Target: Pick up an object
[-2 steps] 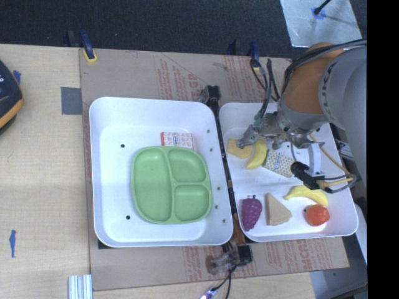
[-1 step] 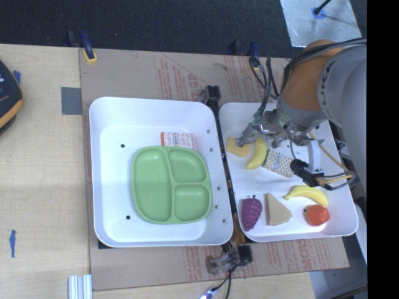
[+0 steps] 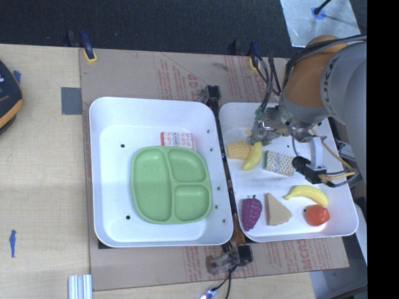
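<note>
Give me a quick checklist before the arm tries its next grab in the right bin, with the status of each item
1. Gripper over the right bin: ok, it sits above the bin's upper left part.
2. Fingers open or shut: cannot tell.
3. Target close by: ok, a banana lies just below the gripper.
4. Target free of neighbours: not ok, it touches a yellow piece.
5. Nothing held already: cannot tell.
6. Other items apart: ok, grapes, tomato and second banana lie lower down.
</note>
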Robot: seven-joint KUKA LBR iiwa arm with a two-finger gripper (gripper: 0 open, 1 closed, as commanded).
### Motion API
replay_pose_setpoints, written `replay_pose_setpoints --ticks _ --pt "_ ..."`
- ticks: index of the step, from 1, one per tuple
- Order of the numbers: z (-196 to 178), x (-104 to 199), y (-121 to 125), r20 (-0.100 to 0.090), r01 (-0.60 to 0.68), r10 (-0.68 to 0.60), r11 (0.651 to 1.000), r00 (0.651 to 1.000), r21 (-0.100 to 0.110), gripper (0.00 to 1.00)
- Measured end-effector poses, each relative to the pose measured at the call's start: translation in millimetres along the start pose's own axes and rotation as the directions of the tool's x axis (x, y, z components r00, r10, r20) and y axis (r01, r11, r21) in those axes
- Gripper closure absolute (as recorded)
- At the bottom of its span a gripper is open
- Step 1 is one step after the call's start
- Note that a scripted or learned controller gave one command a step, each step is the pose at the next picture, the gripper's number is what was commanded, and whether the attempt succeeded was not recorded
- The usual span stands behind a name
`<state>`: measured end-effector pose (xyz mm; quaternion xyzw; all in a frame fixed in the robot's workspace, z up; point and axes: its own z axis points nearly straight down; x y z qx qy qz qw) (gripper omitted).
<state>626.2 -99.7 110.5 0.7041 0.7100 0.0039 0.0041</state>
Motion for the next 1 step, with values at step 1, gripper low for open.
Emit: replay_pose_setpoints --ticks 1 --pt "-82.3 48.0 -39.8 -0.001 -0.003 0.003 1.000 1.000 0.013 1.00"
